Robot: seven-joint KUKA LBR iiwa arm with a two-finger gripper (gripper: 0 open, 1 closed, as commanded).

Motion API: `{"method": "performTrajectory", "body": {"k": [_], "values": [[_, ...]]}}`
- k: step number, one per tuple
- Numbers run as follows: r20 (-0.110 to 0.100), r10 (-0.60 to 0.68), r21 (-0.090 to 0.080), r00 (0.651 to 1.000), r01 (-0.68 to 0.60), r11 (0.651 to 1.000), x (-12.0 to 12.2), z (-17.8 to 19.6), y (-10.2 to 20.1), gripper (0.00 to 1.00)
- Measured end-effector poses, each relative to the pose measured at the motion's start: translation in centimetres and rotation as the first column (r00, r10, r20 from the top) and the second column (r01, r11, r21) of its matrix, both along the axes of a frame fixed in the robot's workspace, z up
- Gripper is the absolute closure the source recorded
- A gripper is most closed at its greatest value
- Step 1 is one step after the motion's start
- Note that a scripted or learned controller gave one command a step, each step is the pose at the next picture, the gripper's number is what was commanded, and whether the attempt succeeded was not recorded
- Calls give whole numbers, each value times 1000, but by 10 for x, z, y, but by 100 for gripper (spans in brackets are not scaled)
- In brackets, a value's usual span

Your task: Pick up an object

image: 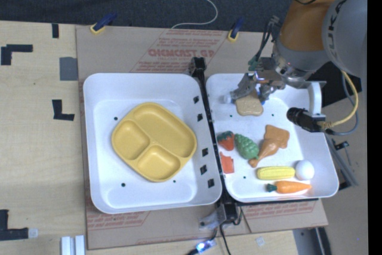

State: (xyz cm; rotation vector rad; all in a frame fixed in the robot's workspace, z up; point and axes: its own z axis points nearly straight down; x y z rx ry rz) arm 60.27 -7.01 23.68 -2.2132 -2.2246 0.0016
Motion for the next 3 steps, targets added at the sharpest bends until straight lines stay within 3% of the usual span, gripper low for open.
{"method": "performTrajectory", "body": {"k": [1, 3], "values": [[-1, -3, -1, 1000, 3, 1000, -29, -4, 22, 100], [1, -4, -2, 1000, 4, 1000, -30, -23, 27, 100]]}}
